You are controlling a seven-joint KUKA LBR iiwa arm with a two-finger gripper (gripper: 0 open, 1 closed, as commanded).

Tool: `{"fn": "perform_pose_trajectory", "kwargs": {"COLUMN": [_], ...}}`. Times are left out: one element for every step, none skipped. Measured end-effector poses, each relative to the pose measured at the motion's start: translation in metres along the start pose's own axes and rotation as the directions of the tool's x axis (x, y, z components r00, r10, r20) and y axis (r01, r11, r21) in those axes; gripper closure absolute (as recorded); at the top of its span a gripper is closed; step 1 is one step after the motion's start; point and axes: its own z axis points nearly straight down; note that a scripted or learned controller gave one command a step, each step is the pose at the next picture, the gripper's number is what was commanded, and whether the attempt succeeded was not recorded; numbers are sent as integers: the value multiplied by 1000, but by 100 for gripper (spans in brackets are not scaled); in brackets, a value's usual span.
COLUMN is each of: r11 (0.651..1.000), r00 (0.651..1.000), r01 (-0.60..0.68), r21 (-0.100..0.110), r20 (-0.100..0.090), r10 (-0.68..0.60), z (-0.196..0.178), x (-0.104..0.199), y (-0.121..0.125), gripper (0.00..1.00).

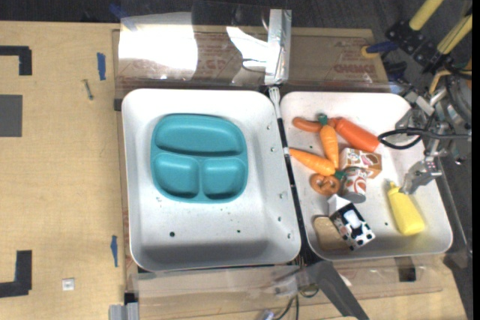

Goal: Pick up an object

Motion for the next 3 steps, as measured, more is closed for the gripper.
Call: {"fn": "perform_pose_trajectory", "kwargs": {"r11": [1000, 999, 998], "r00": [1000, 998, 998], "r01": [25, -42, -55], "r21": [3, 9, 6], "r20": [13, 44, 30], "r10": [-25, 42, 55], "z": [143, 161, 177], "x": [13, -27, -61], "y": [30, 19, 10], "gripper": [0, 0, 0]}}
